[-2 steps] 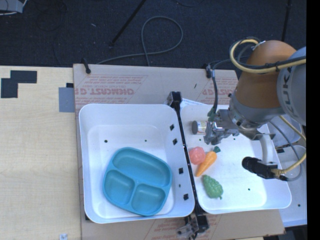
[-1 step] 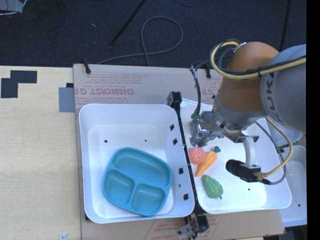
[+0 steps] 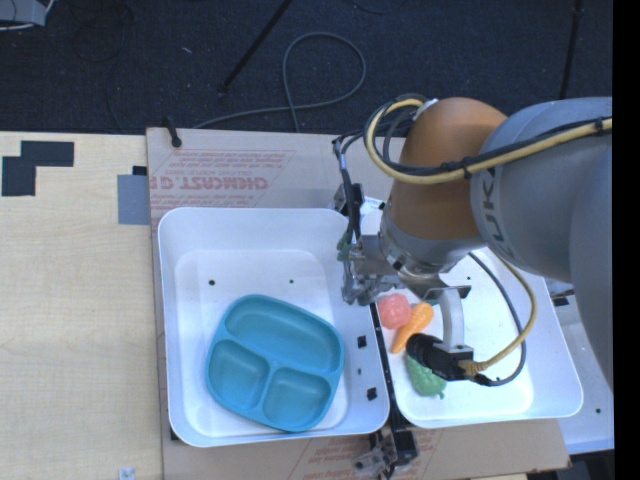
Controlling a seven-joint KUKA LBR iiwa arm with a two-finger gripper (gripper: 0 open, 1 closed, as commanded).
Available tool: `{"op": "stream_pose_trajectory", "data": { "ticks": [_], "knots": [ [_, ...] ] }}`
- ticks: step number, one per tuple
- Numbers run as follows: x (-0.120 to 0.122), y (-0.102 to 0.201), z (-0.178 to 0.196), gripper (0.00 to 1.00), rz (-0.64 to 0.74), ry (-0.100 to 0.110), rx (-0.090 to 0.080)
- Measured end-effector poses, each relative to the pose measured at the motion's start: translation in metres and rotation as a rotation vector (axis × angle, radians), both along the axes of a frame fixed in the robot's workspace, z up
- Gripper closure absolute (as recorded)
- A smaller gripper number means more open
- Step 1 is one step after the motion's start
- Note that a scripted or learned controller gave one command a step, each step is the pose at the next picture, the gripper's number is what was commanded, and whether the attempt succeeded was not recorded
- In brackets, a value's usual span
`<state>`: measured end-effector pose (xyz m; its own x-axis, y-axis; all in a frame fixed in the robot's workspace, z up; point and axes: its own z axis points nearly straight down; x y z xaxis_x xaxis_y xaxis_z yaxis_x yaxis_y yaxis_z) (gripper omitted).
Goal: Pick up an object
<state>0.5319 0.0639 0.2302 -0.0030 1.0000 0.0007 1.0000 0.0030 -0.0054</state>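
Observation:
The arm reaches over the right bin (image 3: 540,388), and my gripper (image 3: 372,286) hangs low at that bin's left edge, near the divider between the bins. Just below it lie a pink rounded object (image 3: 393,309), an orange carrot-shaped object (image 3: 412,326) and a green object (image 3: 425,378). The pink object sits right beside the gripper tip. The wrist hides the gripper's tip, so no object can be seen held.
The left bin (image 3: 200,258) holds a blue divided tray (image 3: 275,363). A cardboard sheet (image 3: 230,178) lies under both bins. The arm's bulk covers most of the right bin's upper part.

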Motion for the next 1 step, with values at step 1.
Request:
{"op": "stream_pose_trajectory", "data": {
  "ticks": [1],
  "knots": [
    [0.0002, -0.0009, 0.0005, 0.00, -0.001, -0.001, -0.001]
  ]
}}
